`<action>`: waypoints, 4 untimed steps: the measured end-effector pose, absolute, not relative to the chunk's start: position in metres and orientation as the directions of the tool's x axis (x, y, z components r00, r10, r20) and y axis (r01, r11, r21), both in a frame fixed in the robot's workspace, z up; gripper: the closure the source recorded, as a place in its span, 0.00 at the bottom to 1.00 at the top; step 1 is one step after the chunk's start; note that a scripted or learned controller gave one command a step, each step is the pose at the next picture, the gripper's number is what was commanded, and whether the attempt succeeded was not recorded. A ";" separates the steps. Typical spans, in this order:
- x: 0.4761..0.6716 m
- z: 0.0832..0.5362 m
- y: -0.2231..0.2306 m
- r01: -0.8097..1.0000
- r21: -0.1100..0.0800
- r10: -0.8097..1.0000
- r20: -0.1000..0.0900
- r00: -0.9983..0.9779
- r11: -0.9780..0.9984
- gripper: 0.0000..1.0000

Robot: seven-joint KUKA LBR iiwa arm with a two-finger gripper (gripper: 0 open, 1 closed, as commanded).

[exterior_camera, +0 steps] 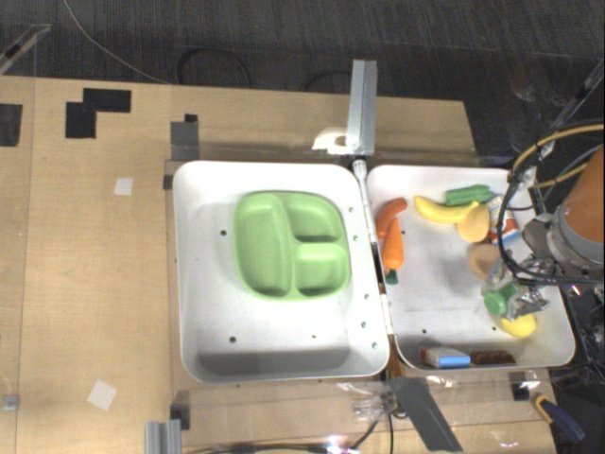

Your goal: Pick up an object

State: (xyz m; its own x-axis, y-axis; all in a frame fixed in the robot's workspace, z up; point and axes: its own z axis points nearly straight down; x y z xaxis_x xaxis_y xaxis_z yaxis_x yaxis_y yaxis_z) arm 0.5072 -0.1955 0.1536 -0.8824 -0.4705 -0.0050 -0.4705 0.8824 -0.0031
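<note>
Hand is hovering low at the right bin's right side, directly over a green and yellow toy by the near corner; finger state cannot be told.

I take this for a robotics lab. My arm works over a plywood bench with black tape marks, two white bins bolted beside an aluminium post, loose cables by the wrist, dark carpet beyond, and toy food for props.
</note>
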 end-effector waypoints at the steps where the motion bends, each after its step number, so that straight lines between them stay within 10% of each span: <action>1: 0.507 0.154 -0.195 -0.470 -0.003 -0.470 -0.005 -0.882 0.882 0.00; 2: 0.519 0.091 -0.177 -0.507 -0.012 -0.507 -0.013 -0.862 0.862 0.00; 3: 0.583 0.091 -0.128 -0.551 -0.013 -0.551 -0.012 -0.834 0.834 0.00; 4: 0.525 0.092 -0.111 -0.476 -0.013 -0.477 -0.017 -0.879 0.879 0.00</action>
